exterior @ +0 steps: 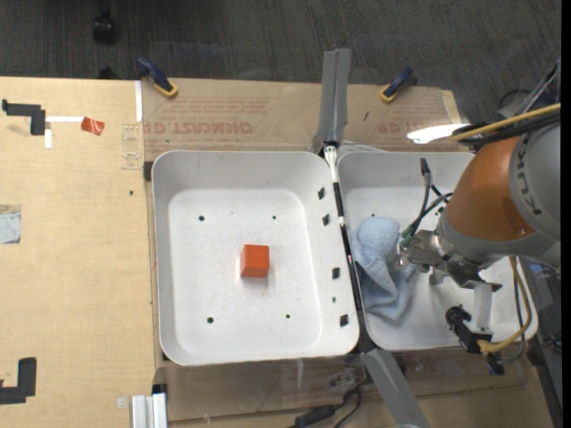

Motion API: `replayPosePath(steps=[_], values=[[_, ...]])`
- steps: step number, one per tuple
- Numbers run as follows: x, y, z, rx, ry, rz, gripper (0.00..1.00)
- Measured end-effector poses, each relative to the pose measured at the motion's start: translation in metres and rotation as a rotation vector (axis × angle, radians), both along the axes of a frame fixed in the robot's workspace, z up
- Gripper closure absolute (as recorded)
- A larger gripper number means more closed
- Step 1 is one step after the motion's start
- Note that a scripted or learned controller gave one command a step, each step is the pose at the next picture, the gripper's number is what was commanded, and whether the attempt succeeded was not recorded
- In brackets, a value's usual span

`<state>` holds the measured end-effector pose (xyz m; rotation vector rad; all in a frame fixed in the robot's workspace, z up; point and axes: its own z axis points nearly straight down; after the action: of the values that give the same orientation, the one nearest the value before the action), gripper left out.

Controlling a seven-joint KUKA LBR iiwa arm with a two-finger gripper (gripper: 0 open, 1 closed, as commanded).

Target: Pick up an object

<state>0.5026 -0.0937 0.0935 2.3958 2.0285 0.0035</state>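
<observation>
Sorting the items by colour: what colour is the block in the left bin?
Orange-red; the block shows plainly in the camera view.

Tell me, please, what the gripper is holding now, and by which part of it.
It cannot be told. The gripper is low in the right bin, against the light blue cloth, but the arm hides the contact.

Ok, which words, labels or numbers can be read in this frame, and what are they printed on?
"CHEMCAST GP": red print, upside down, on the brown cardboard sheet behind the two white bins; a second, fainter red print near the right clamp is too faint to read.
Dark lettering on the grey arm segment: cut off at the edge, unreadable.
</observation>
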Motion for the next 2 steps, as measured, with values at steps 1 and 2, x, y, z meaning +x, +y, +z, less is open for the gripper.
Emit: replayPosePath(steps=[1, 2], values=[[0.0438, -0.0018, 0.0002, 0.000, 0.000, -0.175, 0.00], [0.0439, -0.0023, 0.0093, 0.002, 0.000, -0.177, 1.00]])
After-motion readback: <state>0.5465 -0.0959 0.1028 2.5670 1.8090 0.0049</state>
